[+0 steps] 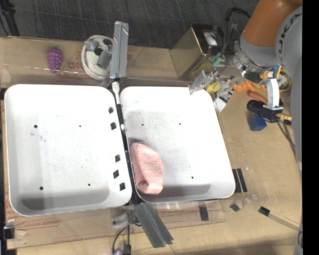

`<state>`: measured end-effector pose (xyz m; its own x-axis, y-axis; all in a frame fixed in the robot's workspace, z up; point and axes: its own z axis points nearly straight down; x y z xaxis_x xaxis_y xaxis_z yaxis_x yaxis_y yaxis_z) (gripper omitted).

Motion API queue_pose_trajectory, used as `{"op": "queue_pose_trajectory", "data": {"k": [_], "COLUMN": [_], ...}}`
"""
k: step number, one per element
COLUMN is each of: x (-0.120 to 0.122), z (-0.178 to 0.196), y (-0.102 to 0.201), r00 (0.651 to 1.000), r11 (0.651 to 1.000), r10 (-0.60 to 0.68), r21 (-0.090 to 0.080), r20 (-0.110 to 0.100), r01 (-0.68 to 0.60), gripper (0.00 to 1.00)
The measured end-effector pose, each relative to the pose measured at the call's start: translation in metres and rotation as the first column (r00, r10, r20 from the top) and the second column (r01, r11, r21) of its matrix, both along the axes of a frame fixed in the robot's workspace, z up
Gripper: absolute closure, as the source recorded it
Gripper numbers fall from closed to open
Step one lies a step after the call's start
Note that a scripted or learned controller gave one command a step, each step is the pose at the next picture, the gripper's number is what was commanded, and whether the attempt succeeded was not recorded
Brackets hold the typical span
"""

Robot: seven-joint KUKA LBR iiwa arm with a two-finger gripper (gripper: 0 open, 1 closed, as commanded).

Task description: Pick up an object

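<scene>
Tool: poised above the right bin's far right corner; open or clenched, cannot tell. Pink cloth: in that bin, against its left wall, near side. Advice: centre above cloth, descend vertically, pinch its bunched middle.

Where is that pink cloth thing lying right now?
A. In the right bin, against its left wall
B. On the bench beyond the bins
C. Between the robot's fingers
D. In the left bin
A. The pink cloth lies inside the right bin, against the wall it shares with the left bin; the gripper is up past the bin's far right corner.
</scene>
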<state>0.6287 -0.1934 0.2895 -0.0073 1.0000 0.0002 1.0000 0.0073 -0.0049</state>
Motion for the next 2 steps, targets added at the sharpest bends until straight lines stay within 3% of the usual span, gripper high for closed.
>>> {"op": "queue_pose_trajectory", "data": {"k": [1,2], "x": [-0.026,-0.050], "z": [0.007,-0.049], "y": [-0.015,-0.005], "r00": [0.990,0.984], "r11": [0.990,0.984], "r10": [-0.140,0.179], "r21": [0.001,0.001], "r20": [-0.002,0.001], "r01": [0.140,-0.179], "gripper": [0.00,0.00]}}
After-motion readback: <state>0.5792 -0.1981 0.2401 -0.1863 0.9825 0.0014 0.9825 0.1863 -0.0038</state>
